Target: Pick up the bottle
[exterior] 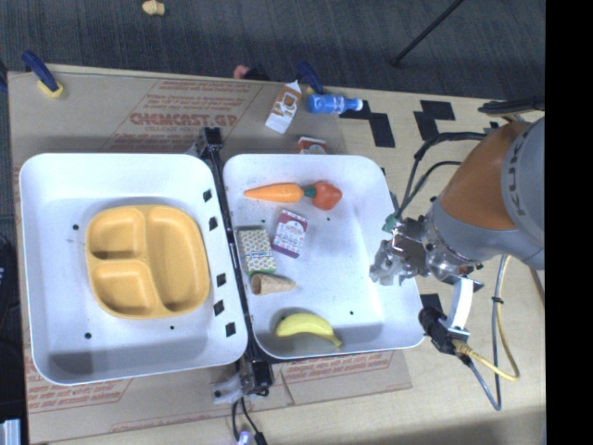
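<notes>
Camera view. The bottle (332, 105), small with a blue body and pale cap end, lies on its side on the tabletop (435, 387) outside both bins, just beyond the far rim of the right bin (366, 334). Its long axis runs left-right, roughly along that rim, cap end pointing right.

The gripper (387, 265) sits low over the right bin's right wall, at mid-depth. Whether the fingers are open or closed cannot be told; nothing is seen held.

Key relation: the bottle lies far and somewhat left of the gripper, well apart, with the bin's far-right corner between them. My reading is that the coming move has to carry the gripper out over the rim toward the far side, with the fingers set across the bottle's short dimension, near-far.

In the right bin: a carrot (276, 193) touching a red strawberry-like toy (327, 195), a small maroon box (289, 234), a patterned packet (254, 246), an ice-cream cone (270, 284), a banana (307, 327). The left bin (46, 341) holds a yellow divided tray (146, 259).

Writing: the cardboard sheet (176, 114) under the bins carries red print reading about "CHEMCAST GP". A small carton (283, 108) lies just left of the bottle; its label is too small to read, as is the box's.
</notes>
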